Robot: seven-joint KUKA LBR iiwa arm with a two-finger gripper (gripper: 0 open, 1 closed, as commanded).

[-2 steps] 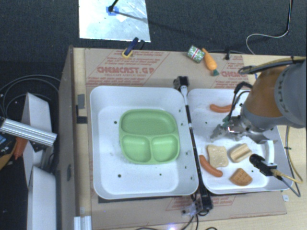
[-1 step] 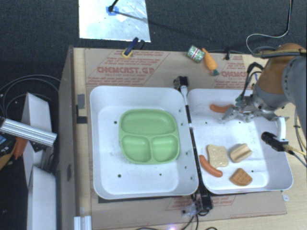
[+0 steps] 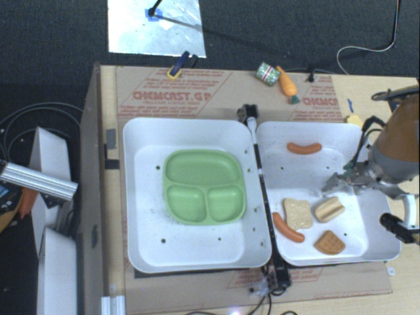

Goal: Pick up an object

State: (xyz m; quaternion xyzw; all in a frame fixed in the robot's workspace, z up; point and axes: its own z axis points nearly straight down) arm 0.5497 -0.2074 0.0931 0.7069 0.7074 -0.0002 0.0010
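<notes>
Five toy foods lie in the right bin (image 3: 377,251), and any one would serve as the thing to pick up. Nearest the gripper (image 3: 336,182) is the bread roll (image 3: 329,209), lying just below and beside it, apart from it. The slice of toast (image 3: 298,213) sits just left of the roll, a sausage (image 3: 288,228) touches the toast's lower left edge, and a waffle (image 3: 329,243) lies near the bin's front. A second sausage (image 3: 304,148) rests well apart near the back wall.

Whether the pincer is released or clenched I cannot tell, since its tip is small and blurred against the white floor; nothing is seen gripped in it. The arm (image 3: 400,146) reaches in from the right, low over the bin's middle.

Judging by this, the step in hand is the approach, with no grasp made yet. The next move likely calls for shifting over the roll, lining up across its narrow side, and lowering to the floor before closing.

The left bin (image 3: 147,176) holds a green divided plate (image 3: 203,186). Beyond the bins a toy carrot (image 3: 287,84) and a small can (image 3: 268,73) lie on the cardboard.
</notes>
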